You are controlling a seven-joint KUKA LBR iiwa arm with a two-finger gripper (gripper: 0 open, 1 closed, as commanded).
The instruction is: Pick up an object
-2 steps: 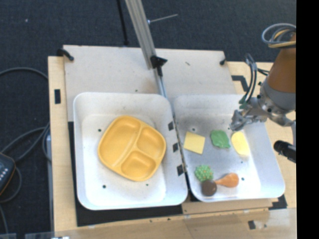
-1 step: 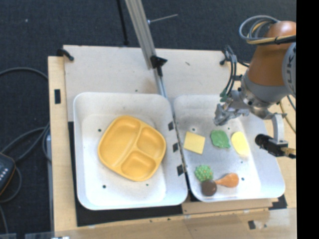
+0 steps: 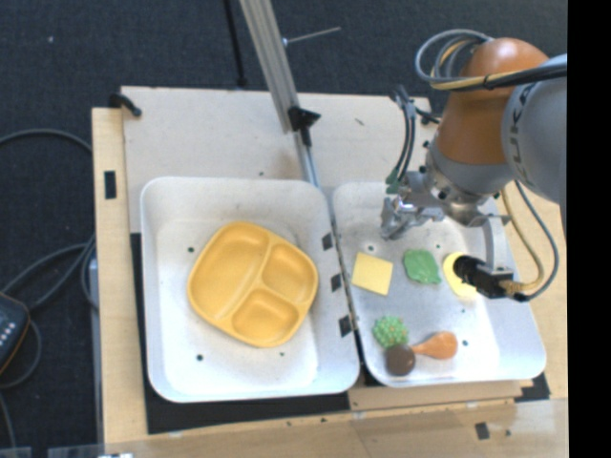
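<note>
**Operator:** I see the gripper (image 3: 399,216) low over the back-left part of the right bin (image 3: 516,351), near the divide between the bins. Nothing sits between its fingers. I cannot tell whether they are apart or together; the metal there is too small and blurred.

**Colleague:** What lies nearest to it?

**Operator:** A yellow square block (image 3: 372,274), just in front of the gripper and apart from it. To the right of that, a green piece (image 3: 421,265), then a yellow round item (image 3: 462,277) partly behind a black fitting on the arm.

**Colleague:** And the front of that bin?

**Operator:** A small green bumpy item (image 3: 389,330) touching a dark brown ball (image 3: 399,359). An orange drumstick-shaped toy (image 3: 437,345) lies just beside the ball, thick end to the right.

**Colleague:** Left bin?

**Operator:** The left bin (image 3: 172,370) holds a yellow divided plate (image 3: 252,282) with three compartments, lying flat near its middle, well apart from the gripper.
</note>
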